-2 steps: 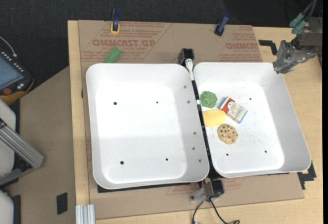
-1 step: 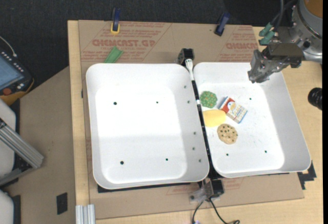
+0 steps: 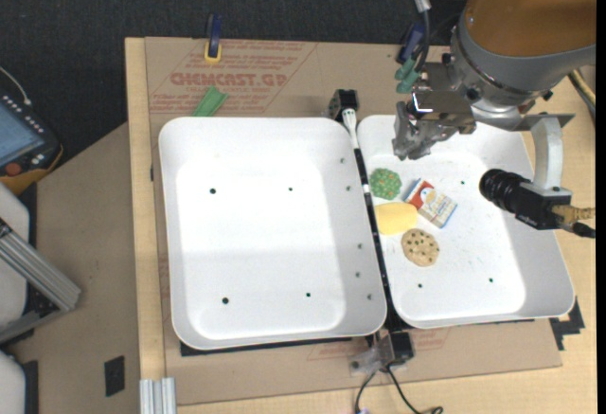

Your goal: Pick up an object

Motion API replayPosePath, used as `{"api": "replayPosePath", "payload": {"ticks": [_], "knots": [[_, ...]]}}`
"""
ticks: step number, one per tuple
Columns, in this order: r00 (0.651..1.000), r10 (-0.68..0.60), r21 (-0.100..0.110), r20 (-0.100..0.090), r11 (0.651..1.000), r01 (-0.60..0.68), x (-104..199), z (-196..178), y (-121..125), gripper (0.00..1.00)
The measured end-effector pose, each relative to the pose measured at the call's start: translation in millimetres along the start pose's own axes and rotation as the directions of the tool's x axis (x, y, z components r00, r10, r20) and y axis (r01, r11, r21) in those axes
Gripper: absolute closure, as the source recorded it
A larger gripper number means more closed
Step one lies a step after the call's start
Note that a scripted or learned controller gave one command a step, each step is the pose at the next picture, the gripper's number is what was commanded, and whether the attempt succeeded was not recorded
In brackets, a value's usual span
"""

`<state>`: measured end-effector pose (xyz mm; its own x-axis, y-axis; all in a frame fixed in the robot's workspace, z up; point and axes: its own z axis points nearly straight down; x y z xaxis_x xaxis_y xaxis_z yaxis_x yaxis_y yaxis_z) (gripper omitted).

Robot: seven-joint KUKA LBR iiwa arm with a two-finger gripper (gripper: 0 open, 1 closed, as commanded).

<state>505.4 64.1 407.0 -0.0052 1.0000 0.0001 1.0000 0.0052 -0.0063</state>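
Nearest the lens, a cookie [image 3: 420, 247] lies just below a yellow wedge [image 3: 395, 217] in the right bin [image 3: 530, 279]; the green disc [image 3: 384, 183] sits just above that wedge, directly below the gripper [image 3: 414, 145]. Whether its jaws are apart, I cannot tell.

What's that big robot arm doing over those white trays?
It is trying to pick something up. Its gripper hangs over the far end of the right bin, just above a green round thing. Beside that lie a yellow wedge, a small red and white box and a cookie. Nothing is between its fingers yet. The left bin sits next to it.
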Motion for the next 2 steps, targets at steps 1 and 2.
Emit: {"api": "replayPosePath", "payload": {"ticks": [1,2], "knots": [[1.0,0.012,0.007,0.002,1.0,-0.012,-53,101,-28,1.0],[1.0,0.017,-0.002,0.002,1.0,-0.017,-163,125,-24,1.0]]}}
